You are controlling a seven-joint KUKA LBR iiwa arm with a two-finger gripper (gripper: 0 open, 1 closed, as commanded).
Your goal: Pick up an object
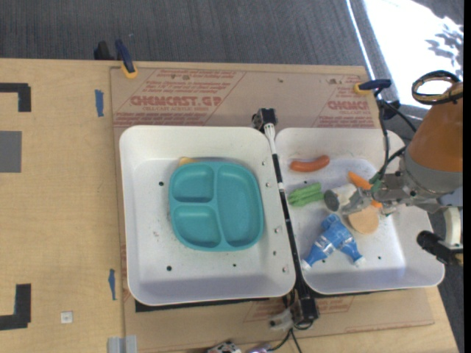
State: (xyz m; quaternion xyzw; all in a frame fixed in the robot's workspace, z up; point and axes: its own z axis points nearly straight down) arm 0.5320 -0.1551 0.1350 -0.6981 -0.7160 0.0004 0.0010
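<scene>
The arm [434, 142], grey with an orange band, reaches in from the right over the right bin [412, 274]. Its gripper [366, 195] sits low among the objects in the middle of that bin; whether its jaws are apart or together cannot be told from this angle.

Just beneath and beside the gripper lies a pale tan, rounded piece [363, 221], flat and biscuit-like, with a small orange item [358, 179] touching the gripper's far side. A grey cylinder [333, 198] rests just left of the gripper. Farther left, near the divider between the bins, lies a green ribbed object [304, 195]. At the far side of the bin is an orange-red sausage shape [310, 164], lying crosswise. Near the front lies a blue object [333, 242] of several joined parts, tilted diagonally.

The left bin [140, 219] holds a teal divided plate [216, 204] with three compartments, lying flat in the middle.
</scene>
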